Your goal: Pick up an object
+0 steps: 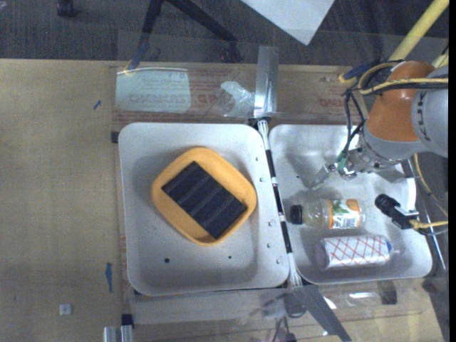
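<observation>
Two candidates lie in the right bin (420, 258) at lower right — a small bottle (329, 214) and a red-checked tube (354, 251). The gripper (340, 168) hangs just above them, likely lining up a grasp — whether released or clenched, one cannot tell.

Wooden bench (50, 191), dark carpet floor (43, 38), office chair base (153, 2)

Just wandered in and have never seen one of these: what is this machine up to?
A robot arm reaches in over the right bin, its claw low near the bin's back. It holds nothing yet. A small bottle and a red-checked roll lie nearer the front. The left bin has an orange dish.
</observation>
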Tool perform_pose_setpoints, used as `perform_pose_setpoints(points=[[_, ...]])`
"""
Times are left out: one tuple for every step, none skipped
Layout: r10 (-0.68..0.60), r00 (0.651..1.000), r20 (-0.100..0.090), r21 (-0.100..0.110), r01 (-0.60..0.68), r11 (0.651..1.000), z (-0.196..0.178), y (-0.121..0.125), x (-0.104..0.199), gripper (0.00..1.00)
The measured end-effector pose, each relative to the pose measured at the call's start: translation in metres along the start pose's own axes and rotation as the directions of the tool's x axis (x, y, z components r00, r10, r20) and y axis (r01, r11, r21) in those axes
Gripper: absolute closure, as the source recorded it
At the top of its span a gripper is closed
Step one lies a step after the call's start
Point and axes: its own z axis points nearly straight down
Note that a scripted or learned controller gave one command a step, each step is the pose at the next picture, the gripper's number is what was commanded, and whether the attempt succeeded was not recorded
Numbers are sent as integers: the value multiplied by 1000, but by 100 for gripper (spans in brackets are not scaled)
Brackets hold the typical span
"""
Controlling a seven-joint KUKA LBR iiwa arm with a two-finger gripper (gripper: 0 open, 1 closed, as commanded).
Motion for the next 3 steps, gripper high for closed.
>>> perform_pose_setpoints(points=[[-131,991,0,-2,131,991,-1,-62,20,0],[-131,991,0,-2,131,991,-1,-62,20,0],[-129,992,3,-6,129,992,-12,-60,19,100]])
